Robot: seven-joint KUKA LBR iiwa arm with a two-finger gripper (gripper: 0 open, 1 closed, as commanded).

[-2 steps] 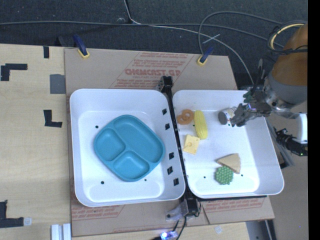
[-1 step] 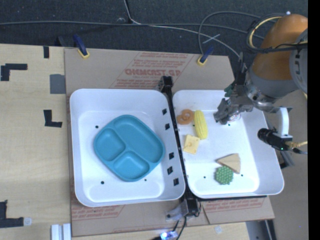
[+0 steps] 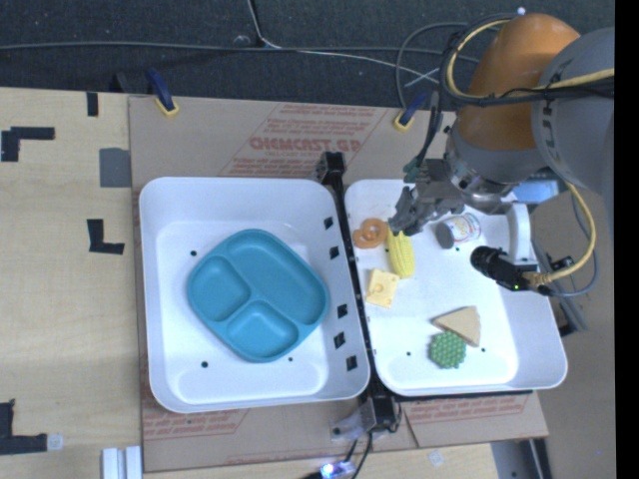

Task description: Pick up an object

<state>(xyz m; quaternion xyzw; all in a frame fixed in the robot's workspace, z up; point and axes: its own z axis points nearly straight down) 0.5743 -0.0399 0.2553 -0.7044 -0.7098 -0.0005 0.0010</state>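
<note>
my arm [image 3: 559,78]: smooth grey and orange shell, slight sheen | bins [image 3: 160,218]: smooth white plastic | tray [image 3: 258,293]: matt blue plastic | table [image 3: 60,297]: pale wood | cardboard sheet [image 3: 300,133]: matt brown | corn [image 3: 401,254]: bumpy yellow plastic

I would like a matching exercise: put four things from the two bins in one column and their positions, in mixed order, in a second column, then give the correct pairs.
Things:
1. blue tray
2. corn cob
3. green ball
4. cheese piece

Places:
A. just below the corn
B. near the right bin's front edge
C. left bin
D. right beside the gripper

Pairs: 1-C, 2-D, 3-B, 4-A
</note>
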